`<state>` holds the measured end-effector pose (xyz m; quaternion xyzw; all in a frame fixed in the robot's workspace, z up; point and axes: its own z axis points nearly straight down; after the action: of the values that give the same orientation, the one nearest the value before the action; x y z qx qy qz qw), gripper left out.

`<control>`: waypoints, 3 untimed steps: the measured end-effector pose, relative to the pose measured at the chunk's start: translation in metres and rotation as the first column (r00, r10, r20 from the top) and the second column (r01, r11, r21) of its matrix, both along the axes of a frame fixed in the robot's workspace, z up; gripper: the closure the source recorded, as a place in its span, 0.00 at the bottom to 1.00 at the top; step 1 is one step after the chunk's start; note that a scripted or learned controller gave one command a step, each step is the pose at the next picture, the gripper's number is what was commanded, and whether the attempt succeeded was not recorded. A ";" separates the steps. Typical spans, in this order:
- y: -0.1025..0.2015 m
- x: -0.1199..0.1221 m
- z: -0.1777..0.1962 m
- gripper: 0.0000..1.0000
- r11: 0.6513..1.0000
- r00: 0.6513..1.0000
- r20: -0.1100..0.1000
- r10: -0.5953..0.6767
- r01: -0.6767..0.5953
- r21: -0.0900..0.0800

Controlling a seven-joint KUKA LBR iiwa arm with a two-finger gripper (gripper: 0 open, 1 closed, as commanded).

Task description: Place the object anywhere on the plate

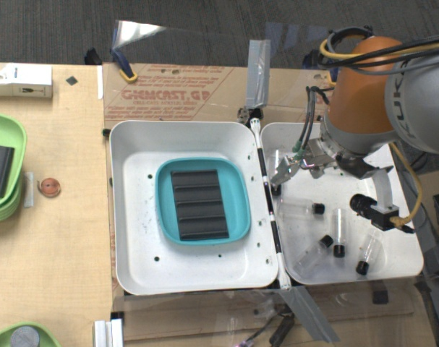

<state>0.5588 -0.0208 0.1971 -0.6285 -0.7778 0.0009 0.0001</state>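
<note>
A teal plate lies in the middle of the left white bin. A black ribbed block rests flat on it. Several clear vials with black caps lie in the right bin, among them one vial near the middle and another vial toward the front. My gripper hangs over the left part of the right bin, close to the wall between the bins and behind the vials. Nothing is visible in its grasp.
The arm's orange band and grey body cover the back of the right bin. A black cable fitting hangs over the vials. A green tray sits at the far left, with cardboard behind the bins.
</note>
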 end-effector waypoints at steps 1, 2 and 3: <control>-0.039 -0.017 0.136 0.00 0.986 0.986 0.000 -0.168 0.168 -0.001; -0.082 0.025 0.222 0.00 0.973 0.973 0.000 -0.232 0.232 -0.001; -0.165 0.046 0.243 0.00 0.944 0.944 -0.002 -0.331 0.331 -0.002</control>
<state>0.6045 -0.1858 0.4396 -0.7503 -0.6611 0.0022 0.0005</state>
